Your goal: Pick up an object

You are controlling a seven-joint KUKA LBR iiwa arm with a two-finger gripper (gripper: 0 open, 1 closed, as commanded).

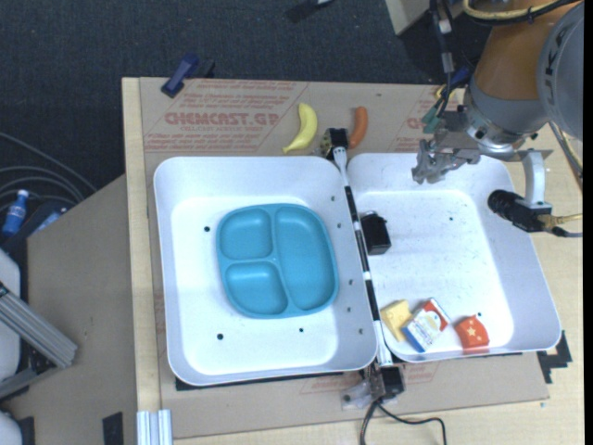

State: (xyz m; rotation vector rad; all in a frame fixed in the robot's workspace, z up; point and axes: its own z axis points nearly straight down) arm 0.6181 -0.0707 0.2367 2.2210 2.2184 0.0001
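A brown bench (pixel 232 109) on dark carpet bears two white bins. The gripper (pixel 435 167) hangs over the right bin's (pixel 519 276) far edge; whether it is released or clenched cannot be told, and nothing shows in it. Along that bin's near edge lie a yellow block (pixel 397 318), a small carton (pixel 426 326) and a red piece (pixel 473 333). The left bin (pixel 185 276) holds a blue divided plate (pixel 276 260). A banana (pixel 302 128) lies behind it.

The tool (pixel 435 163) hovers at the right bin's (pixel 519 276) far rim; the left bin (pixel 185 248) holds a blue tray (pixel 276 260).
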